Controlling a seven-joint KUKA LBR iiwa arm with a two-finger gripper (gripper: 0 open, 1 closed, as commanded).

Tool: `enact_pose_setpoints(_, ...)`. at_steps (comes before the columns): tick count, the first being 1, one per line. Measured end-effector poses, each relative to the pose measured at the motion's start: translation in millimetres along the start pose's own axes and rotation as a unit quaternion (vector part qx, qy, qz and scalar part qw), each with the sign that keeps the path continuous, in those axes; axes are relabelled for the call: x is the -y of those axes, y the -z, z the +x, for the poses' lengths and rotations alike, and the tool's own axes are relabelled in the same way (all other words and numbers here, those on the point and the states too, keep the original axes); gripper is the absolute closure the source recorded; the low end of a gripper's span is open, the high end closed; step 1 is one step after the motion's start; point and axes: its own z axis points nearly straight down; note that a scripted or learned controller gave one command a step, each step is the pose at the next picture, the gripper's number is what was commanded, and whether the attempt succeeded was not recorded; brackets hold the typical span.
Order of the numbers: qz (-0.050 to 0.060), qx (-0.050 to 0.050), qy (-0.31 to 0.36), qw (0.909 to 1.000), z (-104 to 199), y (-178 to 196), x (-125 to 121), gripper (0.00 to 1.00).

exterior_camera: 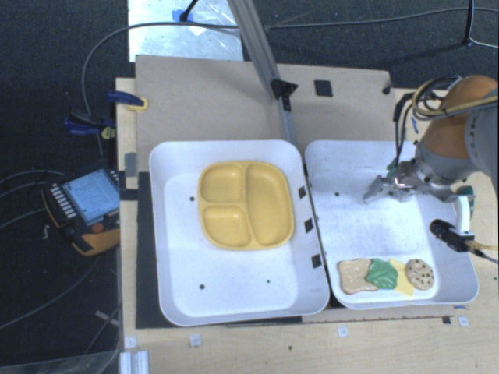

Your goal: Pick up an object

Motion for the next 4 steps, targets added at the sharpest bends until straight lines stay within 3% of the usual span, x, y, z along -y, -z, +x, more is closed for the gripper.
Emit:
enact_pose_setpoints(1, -0.003, 0.001, 0.001, 1.0000, -0.3, 13.2, -2.1, 1.00)
enact_pose_setpoints(3, -0.002, 0.000, 0.000, 1.0000, 1.0, 133.0, -4.6, 1.00)
enact_pose_setpoints(4, 0.000, -0.001, 0.001, 1.0000, 44.2, 132.2, -5.9, 1.00)
